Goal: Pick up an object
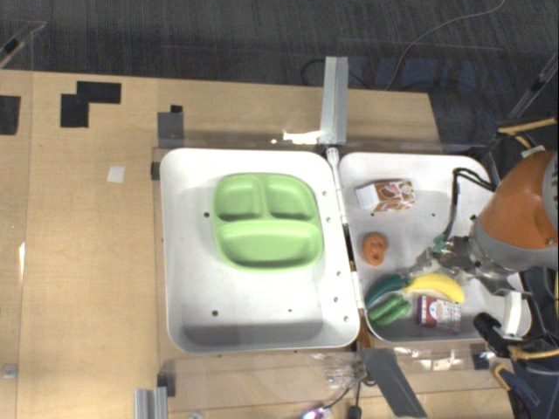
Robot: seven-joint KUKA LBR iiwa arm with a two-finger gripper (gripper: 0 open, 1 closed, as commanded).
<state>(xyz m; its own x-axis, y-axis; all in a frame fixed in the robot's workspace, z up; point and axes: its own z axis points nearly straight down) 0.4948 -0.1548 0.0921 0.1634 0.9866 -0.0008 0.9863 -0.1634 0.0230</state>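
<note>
On the bench, seen from the one camera above it, two shallow white bins sit side by side, the left bin (183,234) and the right bin (410,168) meeting at a common wall near the middle of the picture. The left bin holds a pale green divided plate (266,219), lying flat with two small compartments on its far side and one long compartment on its near side. The right bin holds the loose objects. Toward its far side lies a small carton (390,195), white with brown and red print, resting on its side. Nearer and a little to the left is a small orange round fruit (375,249), well apart from the carton. At the near end, things crowd together: a yellow banana (437,286), curved and bright, lies across the middle of the bin with its right end under the arm's wrist; just left of it are dark green vegetables (388,300), glossy and long, against the left wall; just near of the banana sits a dark red package (438,313) with a pale label, touching or almost touching the banana. The arm (524,212) comes in from the right, its orange band rounded and large at the picture's edge, with grey metal below it. The gripper (447,258) hangs low over the bin just above the banana's far edge; whether its pincer is open, closed or gripping anything cannot be told from this slant.
</note>
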